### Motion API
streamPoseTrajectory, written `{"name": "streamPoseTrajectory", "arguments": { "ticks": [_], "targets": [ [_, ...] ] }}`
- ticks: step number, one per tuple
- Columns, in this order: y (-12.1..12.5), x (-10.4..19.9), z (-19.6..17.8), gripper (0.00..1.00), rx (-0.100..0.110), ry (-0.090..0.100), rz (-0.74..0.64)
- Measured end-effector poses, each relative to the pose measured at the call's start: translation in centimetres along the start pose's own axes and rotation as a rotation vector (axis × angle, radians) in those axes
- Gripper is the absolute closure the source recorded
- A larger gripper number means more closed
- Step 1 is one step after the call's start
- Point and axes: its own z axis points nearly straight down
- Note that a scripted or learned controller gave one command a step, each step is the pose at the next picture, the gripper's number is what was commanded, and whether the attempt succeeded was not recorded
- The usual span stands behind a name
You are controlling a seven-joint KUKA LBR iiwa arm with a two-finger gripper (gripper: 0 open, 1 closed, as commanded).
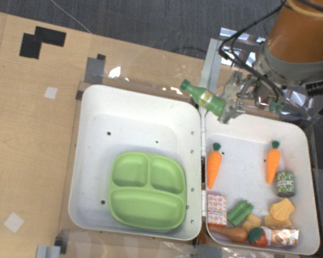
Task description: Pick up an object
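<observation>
Camera view: your grey arm with the orange band comes in from the right, and the claw (234, 110) sits over the back edge of the right white bin (307, 145), near the divider between the two bins. A green plastic bottle with a pale label (203, 98) lies sideways with its far end at the claw. It looks raised above the bin rims, cap end pointing left over the back corner of the left white bin (85, 143). The claw seems to be pinching the bottle's base end, but the fingers are small and cluttered by cables, so treat that as likely, not certain.

Progress, judged from this: the pick looks done or nearly done, with the bottle apparently off the bin floor. What is left is to keep it held; the end-on grip looks off-centre and it could slip.

Left bin holds a green three-compartment plastic plate (148, 191), lying flat near the front.

Right bin contents: two orange toy carrots, one by the divider (213, 165), one further right (272, 163); a dark speckled round item (286, 184); a red-and-white small carton (216, 208); a green toy vegetable (239, 212). More toy food crowds the front edge, too packed to name. All lie apart from the claw.
</observation>
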Motion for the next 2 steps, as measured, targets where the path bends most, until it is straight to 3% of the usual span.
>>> {"name": "streamPoseTrajectory", "arguments": {
  "ticks": [1, 2],
  "targets": [
    [0.8, -1.0, -1.0, 1.00, 0.002, 0.000, 0.306],
    [1.3, 1.1, 3.5, 1.00, 0.002, 0.007, 0.266]
  ]
}}
